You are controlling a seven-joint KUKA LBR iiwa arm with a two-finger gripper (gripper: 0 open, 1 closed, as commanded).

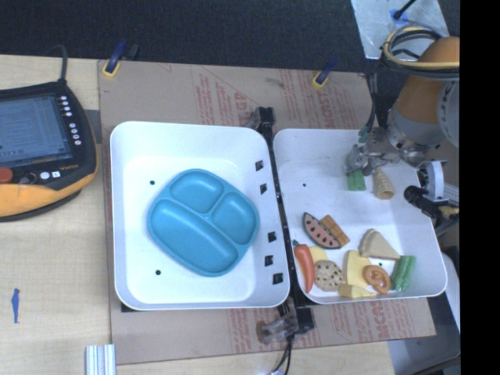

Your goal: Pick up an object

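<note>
Toy foods (351, 260) lie below the lowered arm (414, 100).

A teach pendant (39, 151) lies on the bench (55, 287) left of the bins.

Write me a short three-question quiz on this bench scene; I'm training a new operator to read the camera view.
1. True or false: the blue divided plate lies in the right bin.
2. Which item lies nearest the gripper? A) watermelon slice B) small green piece C) pretzel
3. Fill in: the chili pepper lies against the right bin's ___ wall.

Key: 1 false, it lies in the left bin. 2 B. 3 left.
</note>
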